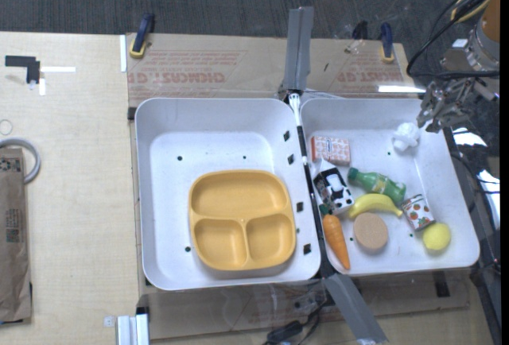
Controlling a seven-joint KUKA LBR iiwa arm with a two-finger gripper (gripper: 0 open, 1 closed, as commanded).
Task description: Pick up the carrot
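Note:
The orange carrot [336, 240] lies along the left wall of the right bin [457, 176], near its front, green stub pointing back. It touches nothing but the bin wall and sits just left of a tan round disc [371, 232]. My gripper [440, 113] hangs at the far right over the back right rim of that bin, well away from the carrot, with nothing seen between its fingers.
Around the carrot lie a black-and-white toy [334, 188], a banana [375, 204], a green bottle [377, 181], a small can [418, 213], a lemon [436, 236], a red-white packet [330, 149] and a white crumpled piece [406, 137]. A yellow divided plate [241, 219] sits in the left bin [159, 176].

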